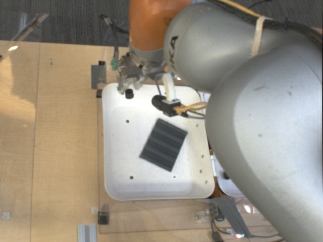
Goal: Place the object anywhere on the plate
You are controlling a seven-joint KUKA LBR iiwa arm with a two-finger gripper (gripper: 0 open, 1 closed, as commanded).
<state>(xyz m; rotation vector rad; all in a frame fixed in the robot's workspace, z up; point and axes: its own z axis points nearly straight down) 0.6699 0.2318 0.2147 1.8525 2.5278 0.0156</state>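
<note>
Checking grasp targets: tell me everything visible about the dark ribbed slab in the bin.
The slab is a flat, dark grey rectangle with parallel ridges running along its length; it looks like plastic or rubber, though that is uncertain. It lies flat on the floor of the white bin, near the middle, turned at a slant to the bin's walls. Nothing touches it; the gripper is apart from it, near the bin's far edge.

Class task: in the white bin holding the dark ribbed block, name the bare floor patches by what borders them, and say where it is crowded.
Bare floor lies between the dark ribbed block and the white bin left wall, and between block and near wall. The far end is crowded: the gripper and a black cable fitting hang there.
</note>
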